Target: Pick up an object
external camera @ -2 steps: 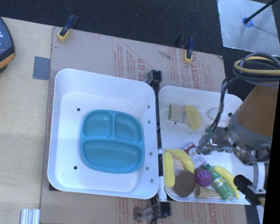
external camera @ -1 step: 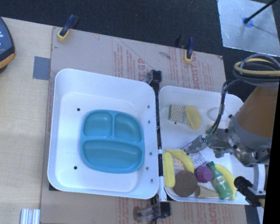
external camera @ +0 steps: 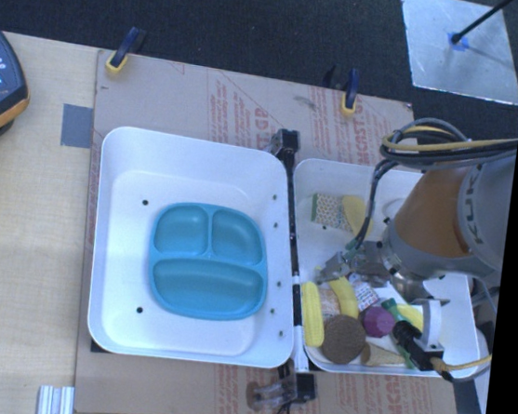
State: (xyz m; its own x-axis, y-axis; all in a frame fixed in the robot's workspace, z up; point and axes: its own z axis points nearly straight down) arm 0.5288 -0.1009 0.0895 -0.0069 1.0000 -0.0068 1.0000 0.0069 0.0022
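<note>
A grey robot arm with an orange band reaches in from the right, and its metal gripper (external camera: 344, 263) is low inside the right shallow white plastic bin (external camera: 473, 295). Whether the gripper is open or closed cannot be told, and nothing is seen held in it. Just beside and below it lies a small clutter of toy-like things: a short yellow banana-shaped piece (external camera: 346, 297), a yellow corn cob (external camera: 312, 313) along the bin's left wall, a brown round flat disc (external camera: 343, 338) and a purple round piece (external camera: 378, 319). Above the gripper, a pale patterned packet (external camera: 330, 210) lies near the bin's far end. The left shallow white plastic bin (external camera: 120, 231) holds a blue plastic plate with three compartments (external camera: 208, 261). Both bins stand on a brown cardboard sheet (external camera: 206, 106).
</note>
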